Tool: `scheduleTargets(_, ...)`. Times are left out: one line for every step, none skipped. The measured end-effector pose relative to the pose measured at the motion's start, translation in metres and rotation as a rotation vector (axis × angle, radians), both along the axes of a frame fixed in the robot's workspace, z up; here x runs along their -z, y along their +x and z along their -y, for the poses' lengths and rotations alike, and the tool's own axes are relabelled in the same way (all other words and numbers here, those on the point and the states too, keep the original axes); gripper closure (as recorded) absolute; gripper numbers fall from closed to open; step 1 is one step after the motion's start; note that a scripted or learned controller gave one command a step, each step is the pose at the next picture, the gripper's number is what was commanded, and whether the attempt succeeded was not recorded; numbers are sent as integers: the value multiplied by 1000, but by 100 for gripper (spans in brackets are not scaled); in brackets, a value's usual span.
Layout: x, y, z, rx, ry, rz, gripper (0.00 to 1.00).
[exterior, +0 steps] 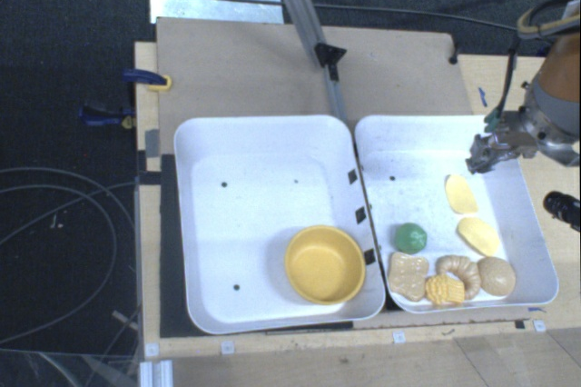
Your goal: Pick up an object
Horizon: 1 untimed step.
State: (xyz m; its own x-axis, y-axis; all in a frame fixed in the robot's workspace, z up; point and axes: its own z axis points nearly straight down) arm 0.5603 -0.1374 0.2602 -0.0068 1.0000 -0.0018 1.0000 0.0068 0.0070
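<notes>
The claw (478, 156) hung over the right bin (413, 149) (whether released or clenched, I cannot tell). Just below it lay a pale yellow piece (460, 193); a green ball (410, 237) sat lower-left.

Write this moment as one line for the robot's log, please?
gripper: above right bin, holding nothing seen | nearest: pale yellow oval piece | yellow plastic bowl: left bin | pick: not yet done

White bins (263, 140); yellow bowl (325, 262); green ball (410, 237); two pale yellow pieces (461, 193); my gripper (481, 154) dark grey.
</notes>
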Motion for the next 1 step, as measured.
scheduleTargets(4, 30, -43, -3, 2, -2, 100)
